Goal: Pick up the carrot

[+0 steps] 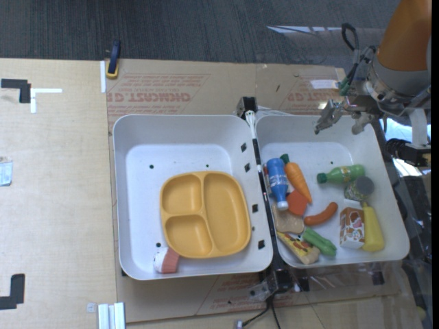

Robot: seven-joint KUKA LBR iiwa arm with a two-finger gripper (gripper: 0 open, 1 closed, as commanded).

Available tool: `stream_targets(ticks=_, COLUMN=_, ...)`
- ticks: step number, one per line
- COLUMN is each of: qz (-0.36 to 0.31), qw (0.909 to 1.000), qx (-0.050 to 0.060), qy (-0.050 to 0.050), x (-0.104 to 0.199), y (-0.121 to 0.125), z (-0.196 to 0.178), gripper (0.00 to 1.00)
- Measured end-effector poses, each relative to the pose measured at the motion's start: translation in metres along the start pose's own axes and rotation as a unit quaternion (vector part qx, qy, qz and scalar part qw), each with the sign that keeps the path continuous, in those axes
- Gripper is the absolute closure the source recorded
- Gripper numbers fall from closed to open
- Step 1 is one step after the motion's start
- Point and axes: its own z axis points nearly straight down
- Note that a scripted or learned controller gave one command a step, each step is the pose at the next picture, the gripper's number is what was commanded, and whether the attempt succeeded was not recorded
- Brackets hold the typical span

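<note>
Camera view, left to right: left bin [130,184] holding yellow tray [204,213], pink block [167,261] at its 7 o'clock. Right bin [387,184]: blue bottle [277,180] by the divider, carrot [298,181] lying just at its 3 o'clock, tip toward 5 o'clock; sausage [320,214] at 5 o'clock of carrot; green bottle [341,175] at 3 o'clock. Jaws [339,120] spread, pinching nothing, poised over bin's far rim, at 1 o'clock of carrot, well apart.
</note>
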Motion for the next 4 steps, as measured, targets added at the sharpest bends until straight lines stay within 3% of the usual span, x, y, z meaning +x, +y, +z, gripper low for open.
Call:
stream_targets(ticks=1, qz=-0.100, qw=0.9950, qx=0.000, qy=0.000, x=0.106, y=-0.031, z=0.064, gripper=0.00)
stream_targets(ticks=2, qz=-0.098, qw=0.9952, qx=0.000, qy=0.000, x=0.040, y=-0.073, z=0.063, gripper=0.00)
stream_targets(ticks=3, qz=-0.026, qw=0.9997, qx=-0.001, qy=0.000, x=0.007, y=-0.056, z=0.163, gripper=0.00)
stream_targets(ticks=4, qz=-0.024, qw=0.9997, qx=-0.001, qy=0.000, x=0.006, y=-0.055, z=0.154, gripper=1.00)
